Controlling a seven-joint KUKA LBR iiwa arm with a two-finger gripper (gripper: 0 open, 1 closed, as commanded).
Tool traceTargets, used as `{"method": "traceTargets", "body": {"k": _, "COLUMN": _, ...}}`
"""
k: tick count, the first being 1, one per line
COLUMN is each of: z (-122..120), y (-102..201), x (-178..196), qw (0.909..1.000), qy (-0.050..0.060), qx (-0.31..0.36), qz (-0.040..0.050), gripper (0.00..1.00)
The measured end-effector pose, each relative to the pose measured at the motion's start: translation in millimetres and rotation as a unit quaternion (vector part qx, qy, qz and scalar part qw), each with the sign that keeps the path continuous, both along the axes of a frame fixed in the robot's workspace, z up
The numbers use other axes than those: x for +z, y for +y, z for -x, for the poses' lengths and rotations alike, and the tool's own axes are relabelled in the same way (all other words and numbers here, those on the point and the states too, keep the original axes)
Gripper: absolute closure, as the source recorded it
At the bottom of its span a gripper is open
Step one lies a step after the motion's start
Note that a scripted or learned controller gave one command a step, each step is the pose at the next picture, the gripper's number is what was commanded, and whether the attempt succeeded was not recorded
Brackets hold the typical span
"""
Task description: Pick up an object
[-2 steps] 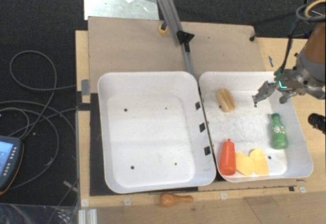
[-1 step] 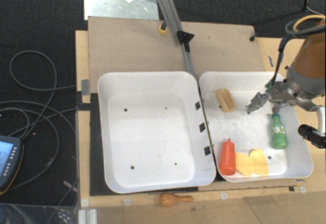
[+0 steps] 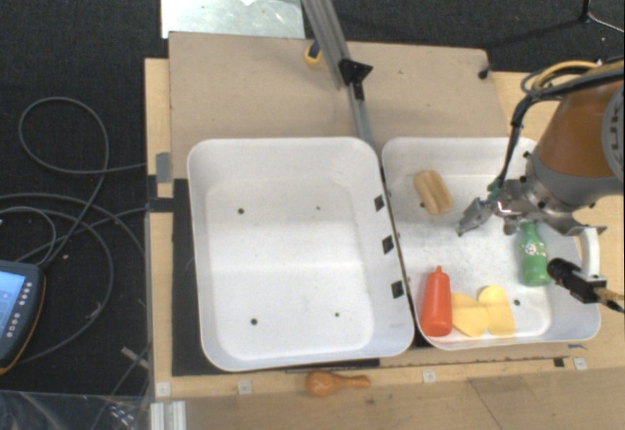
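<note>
My gripper [image 3: 493,217] hangs over the middle of the right bin [image 3: 469,156], open, with nothing between its fingers. A green bottle [image 3: 533,256] lies just right of and below it, close to the right finger. A tan bread-like roll [image 3: 432,192] lies to the gripper's left, apart from it. A red bottle [image 3: 437,302] and yellow pieces [image 3: 484,313] rest along the bin's front wall.
The left bin [image 3: 283,156] sits beside the right one, with a metal pole [image 3: 327,18] slanting above their shared edge. A brown pear-shaped object [image 3: 334,382] lies on the bench in front of the bins. Cables and a tablet lie on the floor at left.
</note>
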State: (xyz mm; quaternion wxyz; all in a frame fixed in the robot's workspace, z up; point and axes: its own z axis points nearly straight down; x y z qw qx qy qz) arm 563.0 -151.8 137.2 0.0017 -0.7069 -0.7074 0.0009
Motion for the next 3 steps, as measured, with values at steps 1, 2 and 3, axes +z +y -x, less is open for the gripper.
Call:
{"method": "traceTargets", "body": {"k": 1, "z": 1, "y": 0, "x": -49, "qw": 1.0000, "qy": 0.000, "qx": 0.000, "qz": 0.0000, "gripper": 0.00}}
{"method": "traceTargets", "body": {"k": 2, "z": -1, "y": 0, "x": -36, "qw": 1.0000, "qy": -0.003, "qx": 0.000, "qz": 0.0006, "gripper": 1.00}}
{"method": "traceTargets", "body": {"k": 3, "z": 2, "y": 3, "x": 10, "qw": 1.0000, "qy": -0.005, "qx": 0.001, "qz": 0.0010, "gripper": 1.00}}
